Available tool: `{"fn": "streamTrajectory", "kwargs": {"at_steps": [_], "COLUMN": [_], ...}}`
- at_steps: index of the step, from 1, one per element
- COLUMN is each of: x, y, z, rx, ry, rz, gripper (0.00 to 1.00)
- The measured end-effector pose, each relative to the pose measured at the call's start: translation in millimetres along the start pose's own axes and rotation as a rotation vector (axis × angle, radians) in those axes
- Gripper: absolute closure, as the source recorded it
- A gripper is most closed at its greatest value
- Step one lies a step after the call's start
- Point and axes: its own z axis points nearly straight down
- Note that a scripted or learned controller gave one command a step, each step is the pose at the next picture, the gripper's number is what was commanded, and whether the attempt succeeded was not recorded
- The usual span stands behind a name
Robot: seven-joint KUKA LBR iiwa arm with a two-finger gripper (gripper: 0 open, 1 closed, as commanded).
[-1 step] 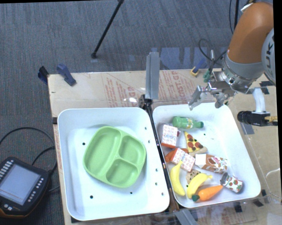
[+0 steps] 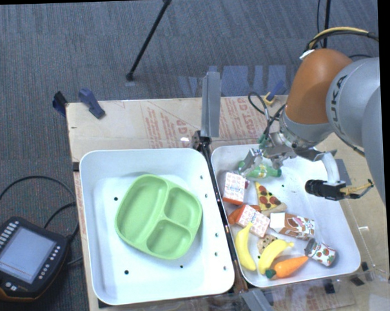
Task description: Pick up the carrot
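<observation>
Plastic gleams on the green three-compartment plate [image 2: 159, 216], smooth and rounded, lying in the left bin [image 2: 100, 265]. Across the divider, the right bin [image 2: 343, 232] holds toy food: two glossy curved bananas [image 2: 244, 247], a triangular pizza slice [image 2: 268, 198] and printed cartons [image 2: 234, 187]. The carrot [image 2: 288, 267], tapered orange with a green stub, lies at the bin's 6 o'clock edge. At the bin's 12 o'clock the gripper [image 2: 264, 154] hangs with its fingers spread apart, above a green bottle [image 2: 263, 172], well apart from the carrot.
</observation>
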Motion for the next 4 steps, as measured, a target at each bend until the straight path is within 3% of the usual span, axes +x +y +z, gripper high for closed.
{"fn": "streamTrajectory", "kwargs": {"at_steps": [1, 2, 3, 4], "x": [34, 18, -30, -62], "y": [-44, -48, -24, -15], "z": [-33, -6, 68, 40], "rx": [-0.001, 0.000, 0.002, -0.004], "ry": [0.000, 0.000, 0.001, -0.002], "rz": [0.000, -0.271, -0.504, -0.287], "gripper": [0.00, 0.00, 0.00, 0.00]}}
